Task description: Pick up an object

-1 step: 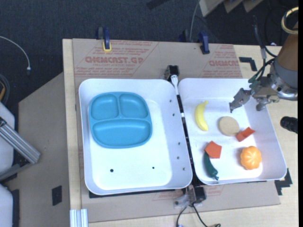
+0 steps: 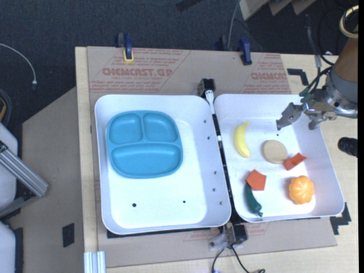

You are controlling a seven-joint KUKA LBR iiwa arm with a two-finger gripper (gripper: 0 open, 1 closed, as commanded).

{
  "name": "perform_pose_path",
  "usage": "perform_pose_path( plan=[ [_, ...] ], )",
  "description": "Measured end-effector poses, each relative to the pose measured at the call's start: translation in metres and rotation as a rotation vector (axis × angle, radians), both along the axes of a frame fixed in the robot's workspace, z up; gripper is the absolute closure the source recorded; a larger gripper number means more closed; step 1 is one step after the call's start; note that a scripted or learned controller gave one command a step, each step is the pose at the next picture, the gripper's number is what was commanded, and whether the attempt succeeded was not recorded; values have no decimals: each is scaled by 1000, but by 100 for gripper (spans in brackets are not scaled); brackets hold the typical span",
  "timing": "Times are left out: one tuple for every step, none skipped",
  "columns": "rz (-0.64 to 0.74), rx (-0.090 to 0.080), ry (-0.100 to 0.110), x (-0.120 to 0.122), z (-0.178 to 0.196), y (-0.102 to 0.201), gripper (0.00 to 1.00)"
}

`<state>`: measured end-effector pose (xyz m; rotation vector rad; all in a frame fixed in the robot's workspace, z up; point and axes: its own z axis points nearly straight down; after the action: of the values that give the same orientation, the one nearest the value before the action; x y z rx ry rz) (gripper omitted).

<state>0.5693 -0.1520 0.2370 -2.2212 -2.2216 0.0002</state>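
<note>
End effector (image 2: pixel 300 116) above right bin, tan potato (image 2: pixel 274 151) just below-left, untouched

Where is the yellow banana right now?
The banana lies in the right-hand bin, near its left wall in the camera view. The tan round piece sits just to its right, and the orange-red block lies below it.

Single fixed overhead camera, slanted down, both bins (image 2: pixel 102 152) in frame.
</note>
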Motion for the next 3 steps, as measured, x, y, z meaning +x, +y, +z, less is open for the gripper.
perform_pose_path(
  plan=[
    [-1, 2, 6, -7, -46, -3, 0],
    [-1, 2, 7, -8, -89, -6, 0],
    [-1, 2, 7, -14, -134, -9, 0]
  ],
)
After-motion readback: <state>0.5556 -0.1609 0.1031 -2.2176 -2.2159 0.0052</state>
